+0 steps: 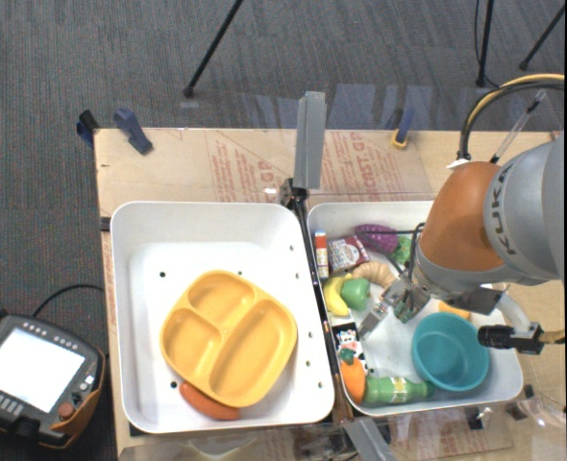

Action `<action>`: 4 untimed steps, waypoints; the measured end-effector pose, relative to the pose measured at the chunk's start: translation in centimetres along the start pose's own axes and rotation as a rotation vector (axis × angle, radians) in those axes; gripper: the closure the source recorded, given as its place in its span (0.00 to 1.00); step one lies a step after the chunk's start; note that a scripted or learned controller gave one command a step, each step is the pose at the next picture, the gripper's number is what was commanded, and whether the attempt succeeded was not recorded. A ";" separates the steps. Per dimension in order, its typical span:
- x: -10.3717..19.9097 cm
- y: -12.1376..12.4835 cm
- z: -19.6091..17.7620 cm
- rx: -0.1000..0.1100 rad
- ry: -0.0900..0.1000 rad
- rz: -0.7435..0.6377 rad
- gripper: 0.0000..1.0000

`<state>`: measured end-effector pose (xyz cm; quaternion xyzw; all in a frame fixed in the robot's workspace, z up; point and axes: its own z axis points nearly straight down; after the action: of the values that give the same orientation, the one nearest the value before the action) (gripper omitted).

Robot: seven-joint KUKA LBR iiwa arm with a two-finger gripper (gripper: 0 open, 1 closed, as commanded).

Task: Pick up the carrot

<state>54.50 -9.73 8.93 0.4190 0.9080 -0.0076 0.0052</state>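
The carrot (pixel 353 379) is a short orange piece lying at the front left corner of the right bin (pixel 510 384), beside a green bottle (pixel 397 389). My gripper (pixel 382 313) hangs low over the middle of that bin, a little above and to the right of the carrot and apart from it. It is just left of a teal bowl (pixel 449 351). The arm's orange wrist band hides part of the bin behind the gripper.
The right bin also holds a yellow fruit (pixel 336 296), a purple eggplant (pixel 378 235), a snack packet (pixel 346 254) and a small card (pixel 345 338). In the left bin (pixel 139 248) a yellow divided plate (pixel 229 336) lies over an orange sausage (pixel 209 402).
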 end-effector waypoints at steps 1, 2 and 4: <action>-3.4 2.9 -7.0 -0.014 0.009 -0.144 0.00; -7.6 -6.5 -6.0 -0.007 0.017 -0.028 0.00; -1.7 1.5 0.2 -0.007 0.019 0.175 0.00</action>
<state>56.72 -10.07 8.71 0.4965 0.8680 0.0002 -0.0013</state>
